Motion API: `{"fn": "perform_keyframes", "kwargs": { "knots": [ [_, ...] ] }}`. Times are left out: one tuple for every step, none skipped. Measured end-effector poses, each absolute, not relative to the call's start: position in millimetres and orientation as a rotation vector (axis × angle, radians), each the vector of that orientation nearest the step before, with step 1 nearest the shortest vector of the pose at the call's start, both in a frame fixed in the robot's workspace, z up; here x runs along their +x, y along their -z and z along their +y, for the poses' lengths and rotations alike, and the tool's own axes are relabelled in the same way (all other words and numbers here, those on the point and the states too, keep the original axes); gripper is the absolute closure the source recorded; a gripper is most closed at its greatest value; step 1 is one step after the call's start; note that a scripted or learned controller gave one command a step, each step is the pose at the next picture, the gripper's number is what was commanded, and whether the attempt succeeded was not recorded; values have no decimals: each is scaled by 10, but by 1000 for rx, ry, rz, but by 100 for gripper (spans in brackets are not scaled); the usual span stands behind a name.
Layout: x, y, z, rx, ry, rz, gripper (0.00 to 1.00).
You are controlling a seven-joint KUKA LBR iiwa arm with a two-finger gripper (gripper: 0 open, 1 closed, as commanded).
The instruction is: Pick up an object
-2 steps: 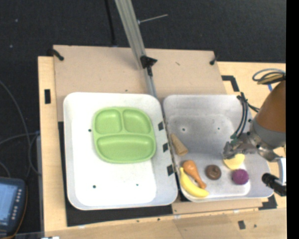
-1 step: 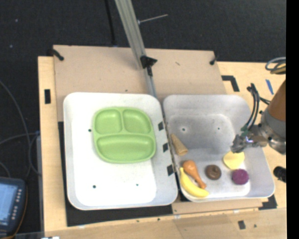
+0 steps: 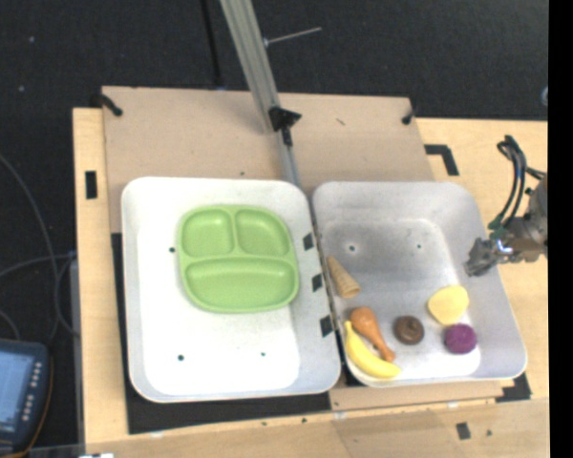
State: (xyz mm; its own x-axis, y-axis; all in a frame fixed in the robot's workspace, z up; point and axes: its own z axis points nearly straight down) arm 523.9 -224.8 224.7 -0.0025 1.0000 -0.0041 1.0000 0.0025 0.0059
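Gripper position: the gripper (image 3: 484,253) is seen at the right rim of the right bin (image 3: 392,208), above the rim rather than down among the objects.
Finger state: cannot be told; the tip is small and blurred.
Nearest object: a yellow piece (image 3: 448,303) is lying just near and left of the gripper.
Next nearest: a purple piece (image 3: 459,338), nearer the front edge.
Remaining objects: brown ring (image 3: 408,329), drumstick (image 3: 371,330), banana (image 3: 370,356), cone (image 3: 342,277), all further left.
Judgement: a short move left and nearward, then down, is required.
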Motion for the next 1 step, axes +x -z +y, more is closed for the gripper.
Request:
{"fn": "perform_keyframes", "kwargs": {
  "knots": [
    [5248,-2315,-2258,2215,-2,2223,100]
  ]
}}
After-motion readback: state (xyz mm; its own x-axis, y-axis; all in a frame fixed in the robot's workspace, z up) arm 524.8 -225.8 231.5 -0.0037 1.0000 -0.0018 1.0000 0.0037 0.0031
